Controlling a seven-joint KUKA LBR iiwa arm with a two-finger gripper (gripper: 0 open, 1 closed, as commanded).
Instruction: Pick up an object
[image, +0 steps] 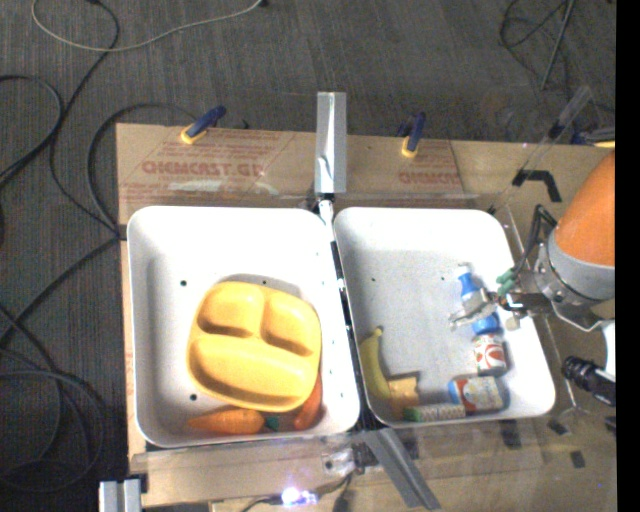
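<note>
My gripper (480, 306) reaches in from the right and hangs low over the right side of the right bin (420, 250). Small blue pieces (467, 284) sit right at its tip; I cannot tell whether they belong to an object or to the gripper. Just below it lies a red and white can (489, 354). A bottle with a red label (478, 393) lies on its side at the bin's near right corner. A yellow banana (374, 364) and a brown block (403, 387) rest along the near left side.
The left bin (160, 260) holds a yellow divided plate (258, 345), with a carrot (225, 422) and another orange piece (311, 404) tucked at its near edge. A metal post (330, 140) stands behind the bins' shared wall. Cables lie on the floor.
</note>
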